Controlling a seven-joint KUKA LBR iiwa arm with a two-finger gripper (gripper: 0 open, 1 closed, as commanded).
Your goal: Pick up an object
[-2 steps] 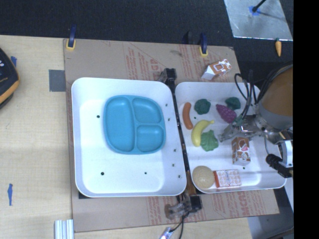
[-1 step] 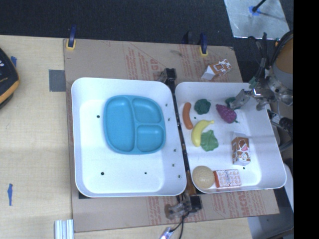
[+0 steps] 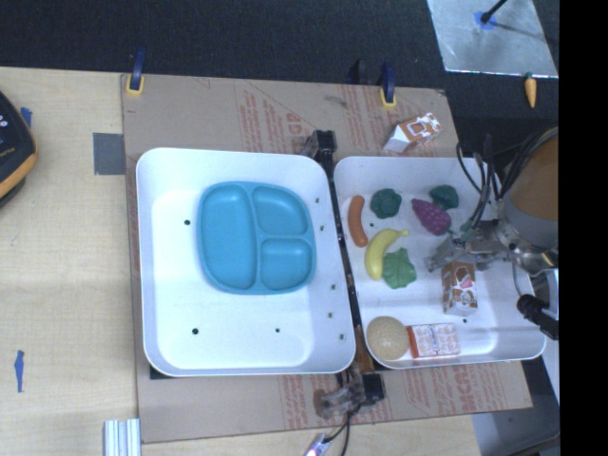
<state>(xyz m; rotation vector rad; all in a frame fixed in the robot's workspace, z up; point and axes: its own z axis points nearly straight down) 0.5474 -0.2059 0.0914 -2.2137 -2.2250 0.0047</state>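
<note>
**Gripper low over the right bin's toy food**

The left bin (image 3: pixel 161 255) holds a blue 3-compartment plate (image 3: pixel 255 236). In the right bin (image 3: pixel 513 350), a yellow banana (image 3: pixel 382 249) curves, long axis running upper right to lower left, beside a green broccoli (image 3: pixel 400 269). The gripper (image 3: pixel 463 247) sits near a carton (image 3: pixel 460 286); I cannot tell its opening.
</note>
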